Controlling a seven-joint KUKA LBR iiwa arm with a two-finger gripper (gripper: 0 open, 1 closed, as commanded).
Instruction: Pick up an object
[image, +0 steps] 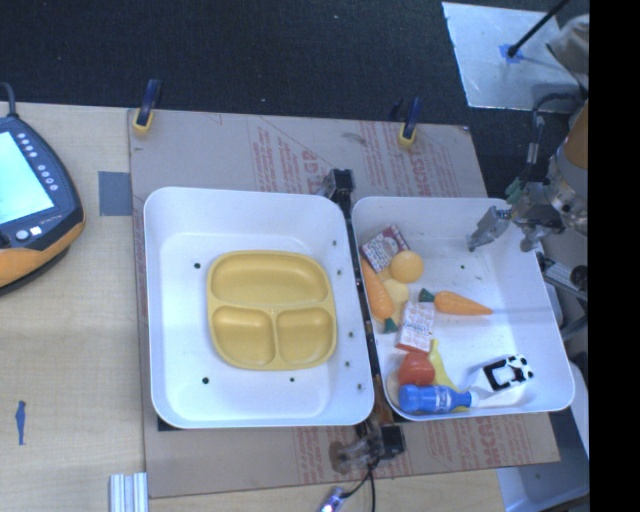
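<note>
- Right now my arm (565, 150) comes in from the right edge of the frame, in its upper half, and only the wrist end of it is in shot.
- My gripper (487, 232) hangs over the upper right part of the right bin (556, 330), with its grey tip pointing left and a little down toward the bin floor.
- Whether my fingers are apart or together I cannot tell; they are too small and blurred, and I see nothing between them.
- Every object lies apart from my gripper, lower and further left in the right bin.
- Closest is a carrot (461, 304), lying near the middle of the bin with its tip to the right.
- Along the bin's left wall sit a dark red packet (383, 246), a yellow ball (406, 265) and a second, longer carrot (376, 291).
- Below these lie a white packet (418, 325) and a red item (416, 366), with a blue bottle (433, 400) on its side at the lower edge.
- A black-and-white item (507, 373) rests in the lower right corner of that bin.
- At centre frame, the left bin (170, 330) holds a yellow divided tray (270, 307).
- A tablet (25, 200) lies at the upper left edge, on the bench (70, 400).
</note>
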